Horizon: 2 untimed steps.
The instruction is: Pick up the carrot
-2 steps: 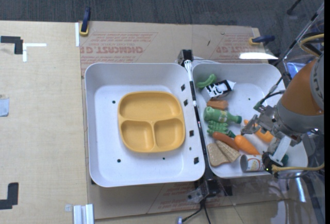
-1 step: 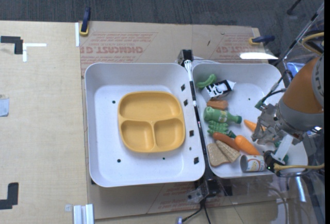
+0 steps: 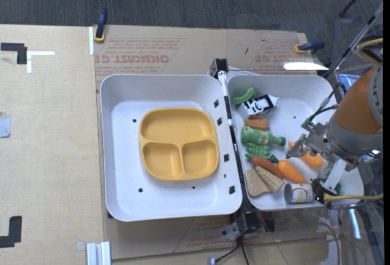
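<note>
— Reaching in from the right, the arm [image 3: 359, 114] was observed over the right-hand bin [image 3: 286, 86], with the gripper [image 3: 303, 147] lowered near that bin's right side. Was the state of the fingers recorded?

— It could not be told; the fingers were too small and cluttered to be judged as spread or pressed together, and nothing was seen pinched between them.

— Where was the carrot [image 3: 291, 172] found?

— It was noted lying in the right-hand bin, toward the near end, just below and left of the gripper, apart from it as far as could be judged. A red sausage-like piece [image 3: 264, 164] was logged beside it, with crackers [image 3: 263, 182] and a small can [image 3: 298, 195] close by, and green toy vegetables [image 3: 259, 137] further up.

— And the left-hand bin [image 3: 116, 136]?

— A yellow divided plate [image 3: 179, 142] was recorded at its middle.
</note>
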Motion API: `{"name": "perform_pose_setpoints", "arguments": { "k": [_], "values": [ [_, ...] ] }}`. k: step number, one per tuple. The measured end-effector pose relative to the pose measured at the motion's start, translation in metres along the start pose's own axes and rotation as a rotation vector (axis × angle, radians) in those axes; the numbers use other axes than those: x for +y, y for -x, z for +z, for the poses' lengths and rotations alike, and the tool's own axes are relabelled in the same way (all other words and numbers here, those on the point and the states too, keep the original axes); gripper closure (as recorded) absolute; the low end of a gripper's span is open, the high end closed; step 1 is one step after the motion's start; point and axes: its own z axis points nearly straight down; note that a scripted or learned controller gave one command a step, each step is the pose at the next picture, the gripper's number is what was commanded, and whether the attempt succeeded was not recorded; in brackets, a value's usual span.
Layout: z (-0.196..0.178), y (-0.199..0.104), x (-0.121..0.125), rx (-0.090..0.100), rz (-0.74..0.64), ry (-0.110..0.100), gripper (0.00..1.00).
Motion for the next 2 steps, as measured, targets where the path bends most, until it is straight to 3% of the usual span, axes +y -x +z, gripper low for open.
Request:
{"name": "perform_pose_setpoints", "arguments": {
  "k": [1, 2],
  "values": [
    [-0.008, 0.0, 0.001, -0.001, -0.004, -0.001, 1.0],
    [0.017, -0.066, 0.023, -0.001, 0.033, 0.0, 1.0]
  ]
}}
